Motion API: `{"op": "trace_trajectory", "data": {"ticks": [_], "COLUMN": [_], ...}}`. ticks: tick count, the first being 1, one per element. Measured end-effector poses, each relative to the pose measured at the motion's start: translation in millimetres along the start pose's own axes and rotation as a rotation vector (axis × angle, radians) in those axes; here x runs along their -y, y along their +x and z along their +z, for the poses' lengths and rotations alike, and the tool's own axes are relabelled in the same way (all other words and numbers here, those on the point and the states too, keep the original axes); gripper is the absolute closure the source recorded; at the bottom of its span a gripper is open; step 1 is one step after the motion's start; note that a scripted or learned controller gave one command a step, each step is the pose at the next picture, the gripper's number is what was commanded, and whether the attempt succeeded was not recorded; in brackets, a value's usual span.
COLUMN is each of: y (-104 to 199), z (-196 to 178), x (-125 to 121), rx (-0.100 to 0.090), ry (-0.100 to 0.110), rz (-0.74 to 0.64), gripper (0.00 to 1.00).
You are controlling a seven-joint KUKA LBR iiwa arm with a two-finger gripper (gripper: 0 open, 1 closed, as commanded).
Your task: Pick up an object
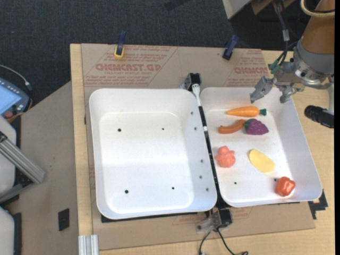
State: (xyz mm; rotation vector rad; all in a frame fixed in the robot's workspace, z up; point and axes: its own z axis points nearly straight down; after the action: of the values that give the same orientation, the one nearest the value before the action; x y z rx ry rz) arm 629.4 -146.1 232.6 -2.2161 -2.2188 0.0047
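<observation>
The left bin (106,142) lies well to the left of the pincer (273,92) and below it in the view. A black hinge strip (204,137) runs between this bin and the right bin (305,147). In the right bin, a pink-orange lumpy toy (225,156) sits far below and left of the pincer. A curved orange chili pepper (231,127) lies lower left of it, its long axis slanting up to the right. A toy carrot (243,111) rests just below and slightly left of the pincer, long axis almost level across the view, pointed tip to the left and green top to the right. A purple grape bunch (256,127) sits below the carrot, touching the pepper's end. A yellow lemon-like piece (261,161) lies farther down. The pincer hangs over the bin's upper part, its two fingers spread apart with nothing between them. A red pepper (285,186) sits lowest, down and right.
</observation>
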Motion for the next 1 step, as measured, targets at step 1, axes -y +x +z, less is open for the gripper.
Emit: {"op": "trace_trajectory", "data": {"ticks": [1], "y": [2.8], "z": [57.9], "x": [-12.1], "rx": [0.001], "ry": [-0.002], "rz": [-0.001], "gripper": [0.0]}}
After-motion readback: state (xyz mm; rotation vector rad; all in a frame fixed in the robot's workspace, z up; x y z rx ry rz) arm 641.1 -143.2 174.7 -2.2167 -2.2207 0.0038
